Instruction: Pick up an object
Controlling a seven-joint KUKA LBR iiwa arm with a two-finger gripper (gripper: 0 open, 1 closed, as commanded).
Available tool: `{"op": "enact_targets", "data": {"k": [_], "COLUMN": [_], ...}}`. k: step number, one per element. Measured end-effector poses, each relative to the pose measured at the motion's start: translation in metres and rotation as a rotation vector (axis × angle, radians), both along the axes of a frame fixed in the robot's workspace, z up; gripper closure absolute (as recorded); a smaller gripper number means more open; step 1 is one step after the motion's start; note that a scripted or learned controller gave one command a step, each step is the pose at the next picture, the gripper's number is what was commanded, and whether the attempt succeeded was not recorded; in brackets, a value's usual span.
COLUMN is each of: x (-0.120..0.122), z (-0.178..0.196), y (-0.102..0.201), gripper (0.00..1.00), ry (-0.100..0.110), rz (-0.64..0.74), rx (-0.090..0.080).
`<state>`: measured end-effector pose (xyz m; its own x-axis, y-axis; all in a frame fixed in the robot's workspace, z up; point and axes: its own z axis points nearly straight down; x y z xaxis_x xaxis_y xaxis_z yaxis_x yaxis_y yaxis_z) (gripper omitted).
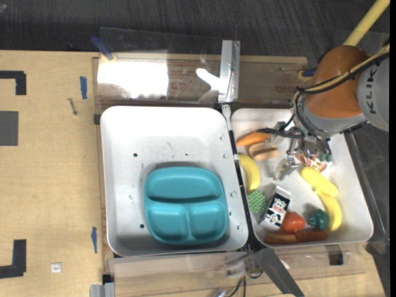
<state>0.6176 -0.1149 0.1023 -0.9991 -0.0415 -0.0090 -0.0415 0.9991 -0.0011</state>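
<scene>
We see a light wooden bench (43, 184) carrying two shallow white bins side by side, edges touching: the left bin (117, 135) and the right bin (359, 209). Bench surface left of the bins has black corner markings (15, 82), a grey square patch (7, 129), and short blue tape strips (83, 86); behind the bins sits a clear glossy panel (142, 76) with an upright metal bracket (229, 70) at the seam between them. Along the near edge we see another clear strip (179, 268) in front of the bins.
</scene>
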Motion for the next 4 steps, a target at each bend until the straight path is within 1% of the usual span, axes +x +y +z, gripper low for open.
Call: {"op": "enact_targets", "data": {"k": [1, 2, 3, 4], "x": [-0.088, 0.026, -0.040, -0.100], "z": [-0.007, 0.014, -0.014, -0.013], "y": [-0.008, -0.039, -0.088, -0.051], "gripper": [0.00, 0.00, 0.00, 0.00], "ry": [-0.021, -0.002, 0.000, -0.001], "rz": [0.135, 0.256, 0.292, 0.283], "rx": [-0.006, -0.002, -0.004, -0.003]}}
